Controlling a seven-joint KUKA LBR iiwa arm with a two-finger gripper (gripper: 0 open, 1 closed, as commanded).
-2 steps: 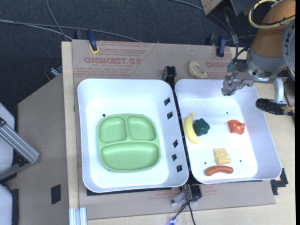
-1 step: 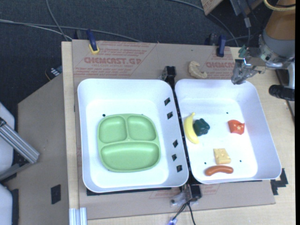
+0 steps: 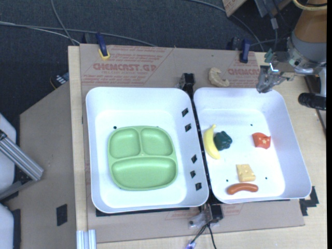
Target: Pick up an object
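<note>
Nothing is off the bin floor yet, so the pick is all to come. Take the right bin [image 3: 290,134] as the marker and work from its near edge back.

Closest to us, just inside its near rim, lies a sausage [image 3: 241,189], flat and free. A little farther in sits a yellow cheese block [image 3: 245,171], close to the sausage but not touching it. Farther back again, toward the bin's left wall, a banana [image 3: 210,142] lies lengthwise with a dark green piece [image 3: 223,140] pressed up against its right side. Across from them, toward the bin's right wall, there's a red piece [image 3: 261,140] standing well apart from everything else. Left of the right bin, the other bin carries a green divided tray [image 3: 142,157], and that's not in play here.

Now the far end: the claw [image 3: 268,82] hangs over the right bin's far rim, near its back right corner, below the grey arm [image 3: 306,45]. Its tips are too small and blurred to read, so I cannot tell if it is spread or closed, but nothing shows in it. Beyond that rim a beige lump [image 3: 218,77] rests on the desk [image 3: 135,61].

My call: early stage. Choosing a target, dropping down, closing and lifting are all left. The red piece looks the easiest reach.
</note>
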